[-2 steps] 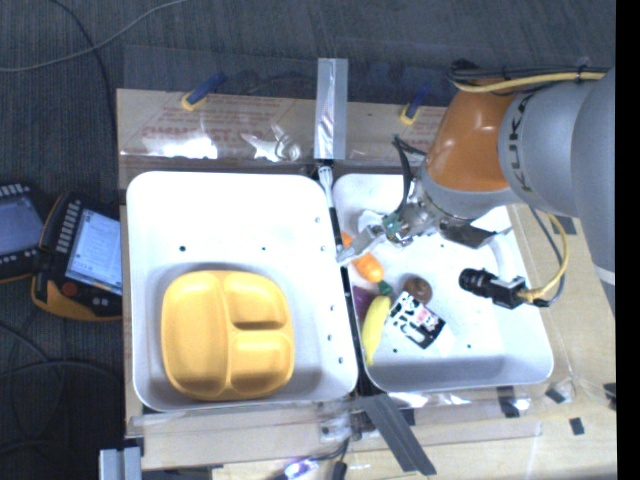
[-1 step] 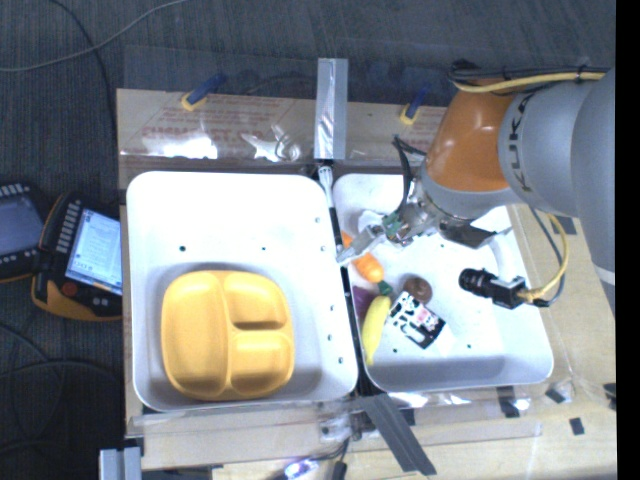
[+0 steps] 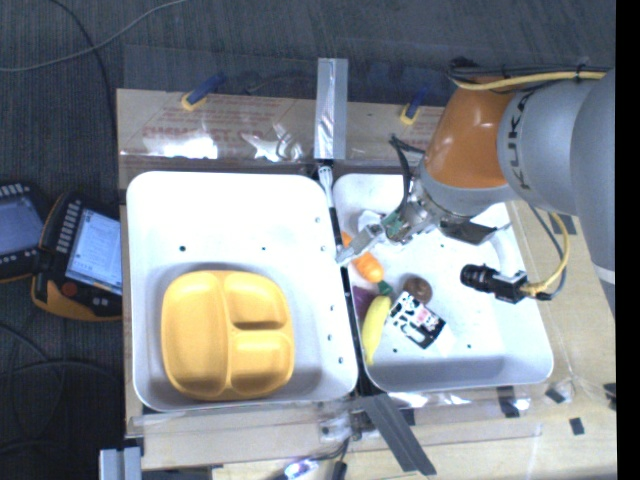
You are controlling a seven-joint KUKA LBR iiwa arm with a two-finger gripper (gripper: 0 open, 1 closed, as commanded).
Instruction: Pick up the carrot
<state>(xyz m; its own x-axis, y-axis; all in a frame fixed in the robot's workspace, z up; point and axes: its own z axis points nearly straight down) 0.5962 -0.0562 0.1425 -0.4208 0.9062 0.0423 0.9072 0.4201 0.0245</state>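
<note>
Dark carpet surrounds a wooden bench (image 3: 160, 108) holding two shallow white bins side by side. From the 3 o'clock side, the grey and orange arm (image 3: 520, 138) reaches over the right bin (image 3: 500, 358). At 9 o'clock, the left bin (image 3: 200, 208) contains a yellow divided tray (image 3: 228, 331) toward its 6 o'clock end. At the right bin's 9 o'clock wall, the gripper (image 3: 368, 240) hangs low; whether its jaws are apart or closed cannot be told. Just beneath it, toward 6 o'clock, lies the small orange carrot (image 3: 368, 267). Further toward 6 o'clock lie a yellow banana (image 3: 374, 328), a black-and-white card (image 3: 415, 320) and a small brown round object (image 3: 417, 289).
</note>
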